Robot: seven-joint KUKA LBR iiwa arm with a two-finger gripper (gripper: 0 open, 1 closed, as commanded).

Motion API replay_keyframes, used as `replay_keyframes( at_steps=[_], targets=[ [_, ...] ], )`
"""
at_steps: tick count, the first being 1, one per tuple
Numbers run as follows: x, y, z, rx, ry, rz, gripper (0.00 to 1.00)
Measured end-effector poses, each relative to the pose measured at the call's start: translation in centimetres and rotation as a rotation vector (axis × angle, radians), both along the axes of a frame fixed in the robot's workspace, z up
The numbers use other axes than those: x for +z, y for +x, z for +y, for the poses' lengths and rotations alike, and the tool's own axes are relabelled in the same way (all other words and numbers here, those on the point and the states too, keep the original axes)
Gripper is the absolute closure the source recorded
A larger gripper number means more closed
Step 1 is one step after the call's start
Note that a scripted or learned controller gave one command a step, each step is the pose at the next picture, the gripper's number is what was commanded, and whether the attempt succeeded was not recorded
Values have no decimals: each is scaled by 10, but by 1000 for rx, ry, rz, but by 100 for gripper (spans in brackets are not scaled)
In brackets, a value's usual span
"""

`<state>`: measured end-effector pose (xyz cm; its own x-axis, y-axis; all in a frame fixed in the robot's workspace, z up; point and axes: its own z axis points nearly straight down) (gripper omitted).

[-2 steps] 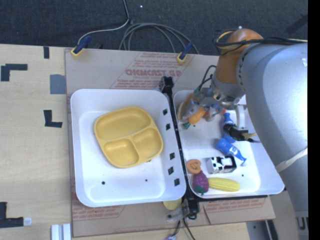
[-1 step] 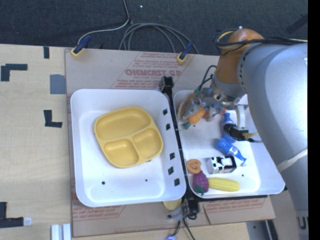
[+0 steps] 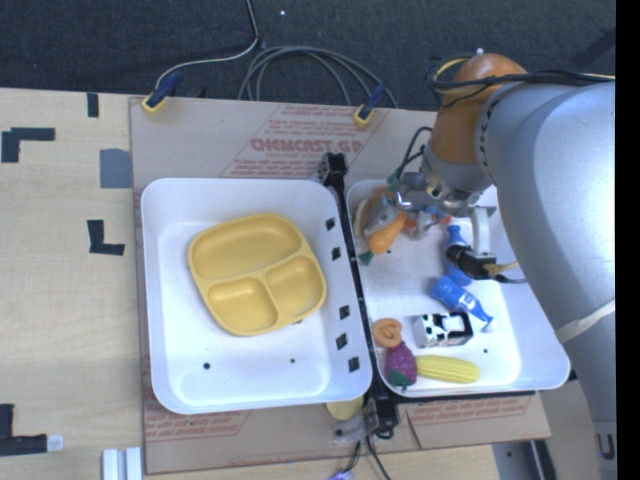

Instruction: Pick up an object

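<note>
1 pincer (image 3: 405,211) hangs over a toy carrot (image 3: 385,236); whether it grips, I cannot tell.

red "CHEMCAST GP" print, cardboard sheet (image 3: 290,146)

Bright even overhead light, soft faint shadows inside the white bins (image 3: 160,268), mild glare on plastic, slightly soft low-resolution focus

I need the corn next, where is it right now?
The toy corn cob lies along the right bin's near edge, beside the purple toy, below the black-and-white toy.
</note>
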<state>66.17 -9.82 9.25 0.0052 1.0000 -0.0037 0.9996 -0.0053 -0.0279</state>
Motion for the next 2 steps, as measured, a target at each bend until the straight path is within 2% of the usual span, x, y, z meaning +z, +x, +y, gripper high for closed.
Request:
replay_keyframes(
  at_steps=[1,2],
  targets=[
    [9,0,0,1,-1,1,100],
    [97,-55,69,11,6,-32,100]
  ],
)
